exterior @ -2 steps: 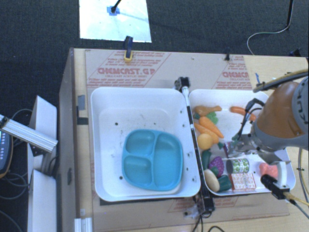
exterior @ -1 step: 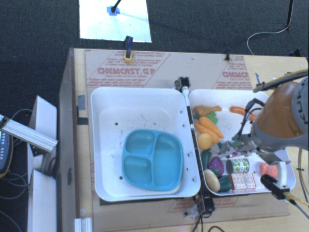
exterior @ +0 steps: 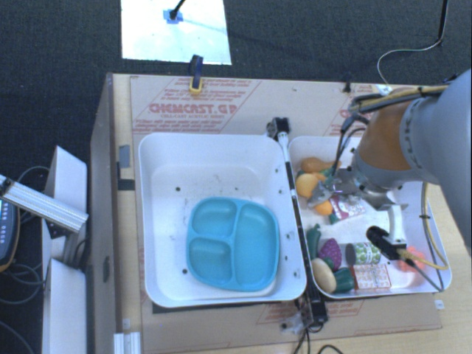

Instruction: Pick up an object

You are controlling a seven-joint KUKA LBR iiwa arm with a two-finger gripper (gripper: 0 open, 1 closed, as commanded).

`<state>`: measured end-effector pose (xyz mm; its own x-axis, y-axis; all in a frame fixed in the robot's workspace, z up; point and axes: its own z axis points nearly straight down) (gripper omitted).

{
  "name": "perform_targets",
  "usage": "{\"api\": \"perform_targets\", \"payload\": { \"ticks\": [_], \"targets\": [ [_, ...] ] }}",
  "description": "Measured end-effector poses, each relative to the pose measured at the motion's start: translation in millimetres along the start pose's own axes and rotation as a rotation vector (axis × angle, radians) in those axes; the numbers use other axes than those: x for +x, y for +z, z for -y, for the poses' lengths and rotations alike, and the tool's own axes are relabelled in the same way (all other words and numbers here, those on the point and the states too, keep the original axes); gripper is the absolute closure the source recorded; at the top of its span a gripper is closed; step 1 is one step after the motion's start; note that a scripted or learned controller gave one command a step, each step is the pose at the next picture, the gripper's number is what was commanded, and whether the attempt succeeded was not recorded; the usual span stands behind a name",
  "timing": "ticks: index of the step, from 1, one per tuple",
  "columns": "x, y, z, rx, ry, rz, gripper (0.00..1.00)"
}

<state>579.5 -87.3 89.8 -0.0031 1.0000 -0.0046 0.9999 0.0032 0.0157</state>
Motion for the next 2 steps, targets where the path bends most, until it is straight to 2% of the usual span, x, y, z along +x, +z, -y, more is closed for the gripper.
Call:
{"api": "perform_targets", "payload": {
  "ticks": [1, 2],
  "targets": [
    [-14.6, -15.8, -72.1, 0.012, -0.002, -0.004, 0.00],
    [-33.5, 0.8, -55.8, 0.002, -0.002, -0.002, 0.00]
  ]
}}
